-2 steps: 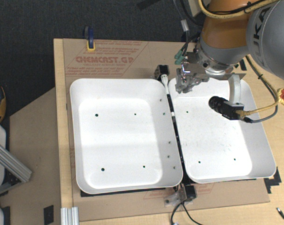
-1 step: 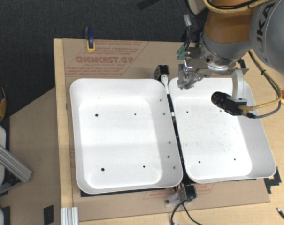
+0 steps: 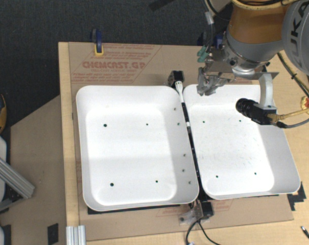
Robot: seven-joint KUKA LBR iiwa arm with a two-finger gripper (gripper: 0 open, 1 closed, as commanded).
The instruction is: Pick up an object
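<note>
My gripper hangs over the far left corner of the right bin, close to the bin's back rim. Above it sits the grey wrist and the orange band of the arm, which reaches in from the upper right. A black cylindrical attachment juts out from the wrist over the right bin's back half. The left bin lies beside it, showing only its white floor with small dark dots.
Both bins rest on a brown board with red lettering. A black clamp sits at the back of the seam between the bins, and another at the front. A blue clamp holds the board's far edge.
</note>
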